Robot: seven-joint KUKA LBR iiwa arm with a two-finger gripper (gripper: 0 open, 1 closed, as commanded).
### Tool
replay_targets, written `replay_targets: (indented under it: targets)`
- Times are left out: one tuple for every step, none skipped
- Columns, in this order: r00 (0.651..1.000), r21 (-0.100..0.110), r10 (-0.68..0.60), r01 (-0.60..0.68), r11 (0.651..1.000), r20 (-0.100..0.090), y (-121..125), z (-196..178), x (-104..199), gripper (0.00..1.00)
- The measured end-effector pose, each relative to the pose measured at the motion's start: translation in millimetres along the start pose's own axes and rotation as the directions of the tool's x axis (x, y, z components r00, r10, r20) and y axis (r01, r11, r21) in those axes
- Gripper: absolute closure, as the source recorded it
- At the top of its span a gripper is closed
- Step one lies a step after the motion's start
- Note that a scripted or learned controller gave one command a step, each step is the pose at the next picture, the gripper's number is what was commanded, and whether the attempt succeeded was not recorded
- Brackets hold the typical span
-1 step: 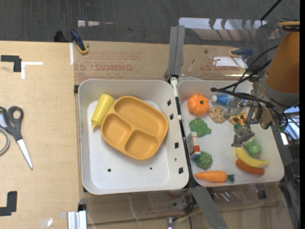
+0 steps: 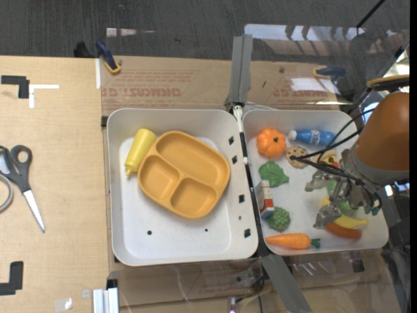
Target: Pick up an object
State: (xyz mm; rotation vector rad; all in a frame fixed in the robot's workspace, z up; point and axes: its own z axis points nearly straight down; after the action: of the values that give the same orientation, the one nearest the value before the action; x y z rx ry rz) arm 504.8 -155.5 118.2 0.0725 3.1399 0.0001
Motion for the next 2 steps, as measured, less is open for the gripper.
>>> replay_targets:
  targets:
    - [0.999,0.001,0.044,-0.044,0.999,0.001,-28.1,25.7,7.0,0.00]
    - [0.999,0.001,0.040,-0.040,0.999,0.005,-26.8,15.8,5.1,1.00]
